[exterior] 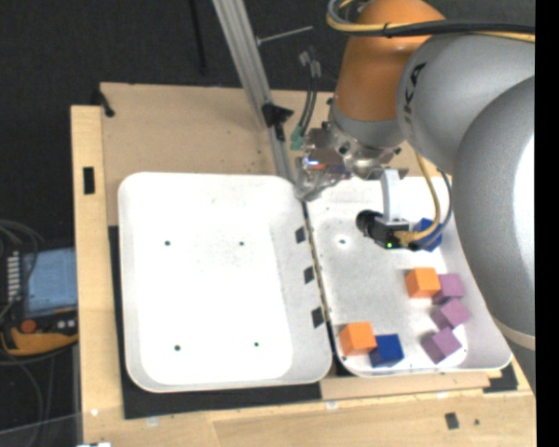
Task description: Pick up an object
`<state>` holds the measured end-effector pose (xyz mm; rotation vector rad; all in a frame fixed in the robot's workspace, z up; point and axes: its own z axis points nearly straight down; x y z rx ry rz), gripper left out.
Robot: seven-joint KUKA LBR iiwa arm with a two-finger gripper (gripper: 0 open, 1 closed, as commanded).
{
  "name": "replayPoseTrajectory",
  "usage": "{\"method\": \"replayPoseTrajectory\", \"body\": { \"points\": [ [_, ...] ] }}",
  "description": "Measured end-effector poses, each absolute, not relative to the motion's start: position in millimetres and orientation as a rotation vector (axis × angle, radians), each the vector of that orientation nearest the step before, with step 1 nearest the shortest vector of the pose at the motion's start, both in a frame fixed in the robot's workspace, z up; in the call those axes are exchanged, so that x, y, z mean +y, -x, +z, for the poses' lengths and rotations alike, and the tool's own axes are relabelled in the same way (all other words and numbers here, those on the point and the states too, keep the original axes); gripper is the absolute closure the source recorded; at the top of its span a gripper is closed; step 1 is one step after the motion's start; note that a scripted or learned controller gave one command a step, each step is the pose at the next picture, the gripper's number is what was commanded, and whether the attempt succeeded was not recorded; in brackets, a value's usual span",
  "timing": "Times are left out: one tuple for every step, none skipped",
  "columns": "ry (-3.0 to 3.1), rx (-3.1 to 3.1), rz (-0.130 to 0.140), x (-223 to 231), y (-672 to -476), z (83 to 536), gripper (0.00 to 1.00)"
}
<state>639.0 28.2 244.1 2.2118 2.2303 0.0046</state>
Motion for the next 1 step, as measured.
{"method": "replayPoseTrajectory", "body": {
  "points": [
    [-2.215,2.23,-0.002,78.6,-633.7,232.1,1.0]
  ]
}}
